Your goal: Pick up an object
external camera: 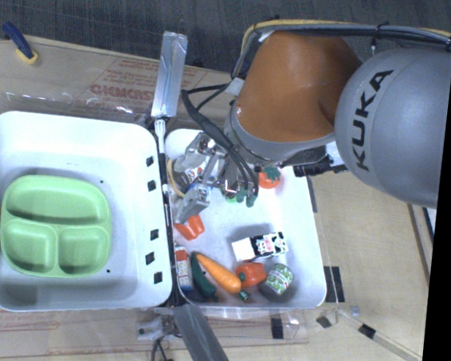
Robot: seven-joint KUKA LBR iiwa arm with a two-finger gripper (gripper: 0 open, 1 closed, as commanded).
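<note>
Over the right bin [314, 249] the arm [393, 113] reaches down from the top right, its orange band [292, 82] just above the wrist, and the hand [194, 200] hangs low near that bin's left wall. Whether the hand is spread or pressed together I cannot tell, as cables and metal parts clutter it. Just below the hand, and seemingly touching its tip, lies a small orange block [190, 227]; whether it is pinched cannot be told. Toward the right bin's near edge lies a carrot [217, 273], with a dark green piece [201, 285] under its left end and a red pepper [252, 275] at its right end. Just right of the pepper sits a round green-and-white ball [279, 280]. Above the pepper is a white box [260, 246] with black print. Near the right bin's far side, beside the wrist, sits a small orange-red fruit [269, 178] with a green top. Left of the right bin, touching it, is the left bin [69, 139], which holds a green divided tray [56, 226]. Both bins stand on the counter [377, 264].
</note>
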